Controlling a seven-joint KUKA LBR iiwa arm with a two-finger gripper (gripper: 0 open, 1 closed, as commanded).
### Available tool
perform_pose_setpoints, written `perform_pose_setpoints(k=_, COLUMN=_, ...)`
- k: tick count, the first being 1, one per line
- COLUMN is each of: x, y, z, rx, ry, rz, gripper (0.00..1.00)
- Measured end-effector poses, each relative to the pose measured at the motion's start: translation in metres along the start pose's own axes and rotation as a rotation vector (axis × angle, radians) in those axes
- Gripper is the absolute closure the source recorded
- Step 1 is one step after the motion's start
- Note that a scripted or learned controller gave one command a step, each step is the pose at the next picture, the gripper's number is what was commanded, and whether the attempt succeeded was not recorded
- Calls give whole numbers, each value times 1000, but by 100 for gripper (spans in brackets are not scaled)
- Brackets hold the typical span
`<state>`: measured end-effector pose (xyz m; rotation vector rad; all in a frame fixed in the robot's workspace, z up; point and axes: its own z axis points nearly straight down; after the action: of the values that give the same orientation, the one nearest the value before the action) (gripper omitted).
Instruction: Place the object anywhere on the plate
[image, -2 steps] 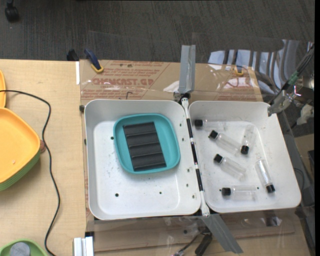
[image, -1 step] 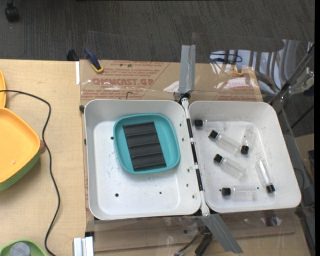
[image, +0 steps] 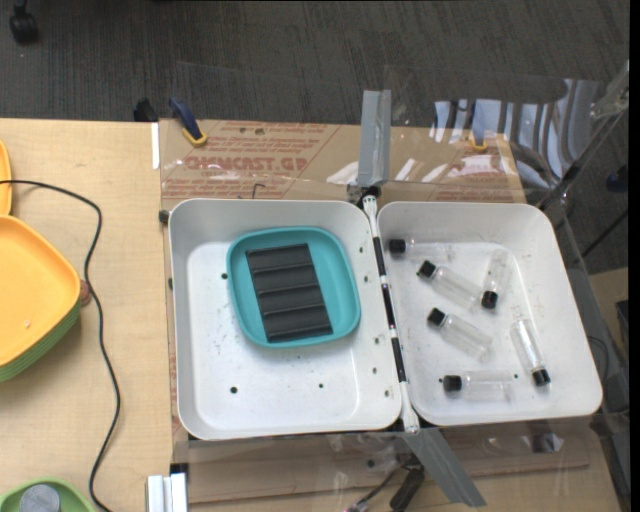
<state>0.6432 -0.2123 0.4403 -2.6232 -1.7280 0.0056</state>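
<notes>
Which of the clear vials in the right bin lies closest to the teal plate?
The vial with its black cap at the upper left, nearest the divider. Its cap end reaches furthest toward the teal plate; the other vials lie lower or further right in the right bin.

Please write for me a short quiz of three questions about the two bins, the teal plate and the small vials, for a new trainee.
1. True or false: the teal plate lies in the right bin.
2. What already lies on the plate?
A. a dark ridged block
B. a vial
C. a yellow dish
3. Which bin holds the clear vials with black caps?

Key:
1. False; it lies in the left bin.
2. A, the dark ridged block.
3. The right bin.
</notes>
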Motion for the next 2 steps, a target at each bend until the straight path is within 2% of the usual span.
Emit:
perform_pose_setpoints(k=1, x=6, y=16, z=0, rx=0, ry=0, rz=87, gripper=0)
perform_pose_setpoints(k=2, x=7, y=15, z=1, rx=2, ry=0, rz=153, gripper=0)
